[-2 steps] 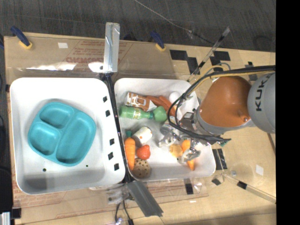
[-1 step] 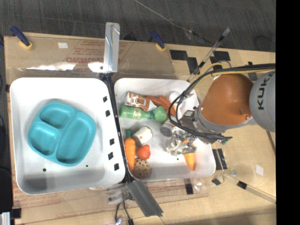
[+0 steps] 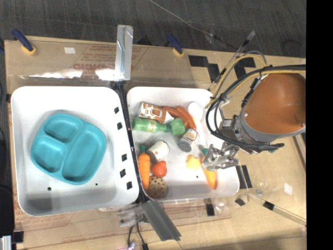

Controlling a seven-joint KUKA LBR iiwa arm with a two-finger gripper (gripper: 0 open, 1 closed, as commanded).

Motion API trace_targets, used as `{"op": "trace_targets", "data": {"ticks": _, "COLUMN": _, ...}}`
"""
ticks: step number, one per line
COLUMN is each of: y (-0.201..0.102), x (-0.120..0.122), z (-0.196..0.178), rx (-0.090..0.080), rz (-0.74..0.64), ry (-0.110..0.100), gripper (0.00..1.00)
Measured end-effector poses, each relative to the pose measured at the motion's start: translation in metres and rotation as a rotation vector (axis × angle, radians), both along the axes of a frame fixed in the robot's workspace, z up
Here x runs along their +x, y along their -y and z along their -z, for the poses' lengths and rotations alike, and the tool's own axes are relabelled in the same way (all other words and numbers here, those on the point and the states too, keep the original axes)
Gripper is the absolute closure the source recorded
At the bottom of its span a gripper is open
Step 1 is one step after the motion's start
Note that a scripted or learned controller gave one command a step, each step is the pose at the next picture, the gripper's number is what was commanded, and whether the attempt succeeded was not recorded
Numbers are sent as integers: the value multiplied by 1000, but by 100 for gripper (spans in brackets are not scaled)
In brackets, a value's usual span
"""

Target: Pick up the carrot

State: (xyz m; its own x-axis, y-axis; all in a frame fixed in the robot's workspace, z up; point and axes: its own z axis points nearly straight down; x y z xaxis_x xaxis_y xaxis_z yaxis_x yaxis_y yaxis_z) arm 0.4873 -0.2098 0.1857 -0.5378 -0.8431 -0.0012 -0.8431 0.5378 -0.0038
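Item: carrot [image 3: 144, 166], lying by the right bin [image 3: 171, 94]'s left wall, beside a tomato [image 3: 159, 169]. Gripper [image 3: 217, 159] hovers near the bin's right wall; we cannot tell its state. We judge it best to descend astride the carrot's width, clear of the wall.

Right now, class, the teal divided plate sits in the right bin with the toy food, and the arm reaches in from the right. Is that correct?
Not quite. The camera view shows the teal divided plate in the left bin, alone, not in the right bin with the toy food. The arm does reach in from the right.
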Motion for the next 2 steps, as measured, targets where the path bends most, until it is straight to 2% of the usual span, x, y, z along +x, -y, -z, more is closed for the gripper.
{"op": "trace_targets", "data": {"ticks": 1, "y": 0, "x": -1, "z": 1, "rx": 1, "rz": 1, "ry": -2, "gripper": 0}}
{"op": "trace_targets", "data": {"ticks": 2, "y": 0, "x": -9, "z": 94, "rx": 2, "rz": -36, "ry": 0, "gripper": 0}}
